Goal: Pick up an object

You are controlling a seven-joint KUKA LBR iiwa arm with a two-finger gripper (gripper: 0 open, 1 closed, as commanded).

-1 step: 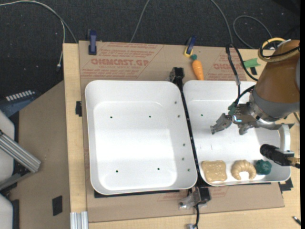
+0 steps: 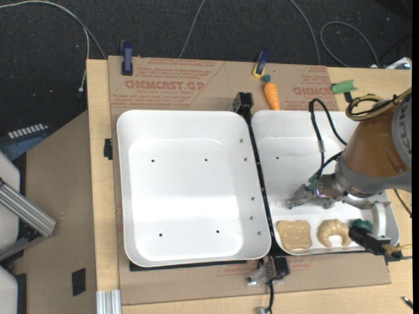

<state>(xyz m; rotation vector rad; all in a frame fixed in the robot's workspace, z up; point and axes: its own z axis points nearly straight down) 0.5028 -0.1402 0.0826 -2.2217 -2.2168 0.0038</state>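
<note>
Objects in right bin (image 2: 288, 142): a croissant (image 2: 334, 232) and a tan bread slice (image 2: 293, 234). Both lie flat on the bin floor, along the bin's near rim. The bread slice sits toward the bin's near-left corner. The croissant is just beside it on the side further from that corner; a narrow gap shows between them, so they are not touching.

Hand (image 2: 308, 197): over the right bin, in its near half, just beyond the two pastry pieces toward the bin's middle. It points toward the bin's left wall. Whether it is open or closed cannot be told from this view; metal parts overlap. Nothing seen gripped in it.

Arm (image 2: 376, 152): enters across the right bin's right rim and covers that side of the bin. Orange-brown band above the wrist, grey casing past it.

Left bin (image 2: 183, 188): sits against the right bin's left wall, rims touching.

Outside the right bin, on the desk (image 2: 163, 77): an orange toy carrot (image 2: 272, 95) just past the bin's far-left corner, and a black clip (image 2: 243, 101) where the two bins meet at the far rim. A blue and yellow clamp (image 2: 261, 63) is at the desk edge beyond the carrot. A green piece (image 2: 343, 87) lies past the bin's far rim, toward its right end.
</note>
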